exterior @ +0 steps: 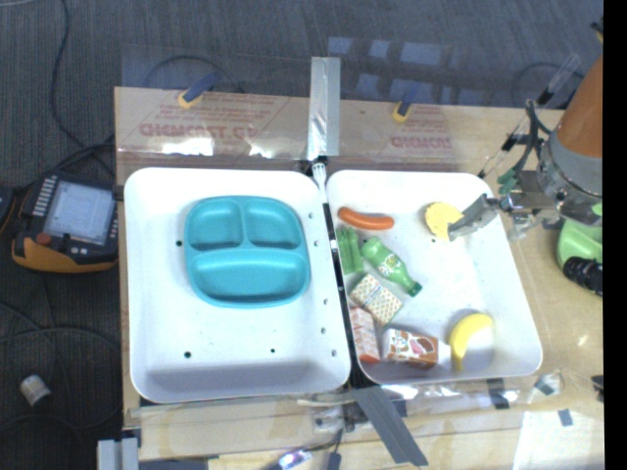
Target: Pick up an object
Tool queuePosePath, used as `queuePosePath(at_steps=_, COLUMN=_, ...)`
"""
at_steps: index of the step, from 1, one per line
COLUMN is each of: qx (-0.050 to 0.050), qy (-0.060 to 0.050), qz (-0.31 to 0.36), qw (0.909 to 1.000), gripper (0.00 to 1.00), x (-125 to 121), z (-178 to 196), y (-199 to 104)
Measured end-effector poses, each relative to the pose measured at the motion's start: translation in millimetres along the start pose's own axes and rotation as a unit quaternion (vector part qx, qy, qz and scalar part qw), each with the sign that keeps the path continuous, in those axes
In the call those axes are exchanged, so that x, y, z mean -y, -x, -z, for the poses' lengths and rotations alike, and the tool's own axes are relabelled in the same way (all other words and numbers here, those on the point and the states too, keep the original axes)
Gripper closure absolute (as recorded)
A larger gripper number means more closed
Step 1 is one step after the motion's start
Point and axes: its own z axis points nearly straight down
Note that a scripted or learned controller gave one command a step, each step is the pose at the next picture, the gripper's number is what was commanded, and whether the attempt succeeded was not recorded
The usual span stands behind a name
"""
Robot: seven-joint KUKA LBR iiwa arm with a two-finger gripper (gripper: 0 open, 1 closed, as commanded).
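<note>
Dark carpet surrounded the worktop [549,360] bearing two white bins.
Left bin [157,360] held a blue tray [245,250]; right bin [509,292] held sausage [365,220], bottle [390,266] and yellow piece [438,217], beside the gripper [468,217]. Finger state could not be told; nothing lifted yet.

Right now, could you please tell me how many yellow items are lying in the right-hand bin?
2. One yellow piece lies near the far right corner of the right bin; the other, a yellow banana-like piece, lies near the front right corner. More could be hidden among the clutter.
</note>
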Motion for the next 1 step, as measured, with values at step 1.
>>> queuePosePath(at_steps=1, qx=0.001, qy=-0.001, qz=0.036, qw=0.9993, gripper=0.0, x=-76.4, z=-66.5, y=51.0)
